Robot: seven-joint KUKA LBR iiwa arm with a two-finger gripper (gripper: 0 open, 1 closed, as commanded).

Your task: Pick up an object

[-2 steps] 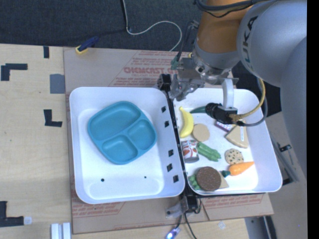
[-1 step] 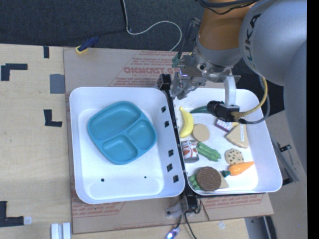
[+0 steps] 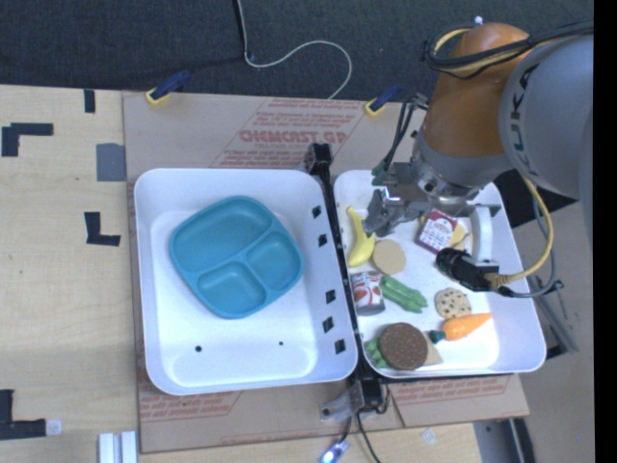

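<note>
My gripper (image 3: 379, 216) hangs over the upper left part of the right bin (image 3: 516, 355), just right of a yellow banana (image 3: 359, 244) and above a tan round cookie (image 3: 389, 257). Nothing shows between its dark fingers. Around it lie a small can (image 3: 367, 291), a green pea pod (image 3: 404, 294), a red and white packet (image 3: 437, 231), a chocolate-chip cookie (image 3: 451, 303), an orange carrot (image 3: 466, 325) and a burger (image 3: 402, 346). The arm's body hides the bin's upper middle.
The left bin (image 3: 154, 326) holds a blue divided plate (image 3: 236, 255). A black clamp divider (image 3: 328, 249) runs between the bins. Cardboard (image 3: 241, 128) lies under both. A black cable (image 3: 521, 283) loops over the right bin's right side.
</note>
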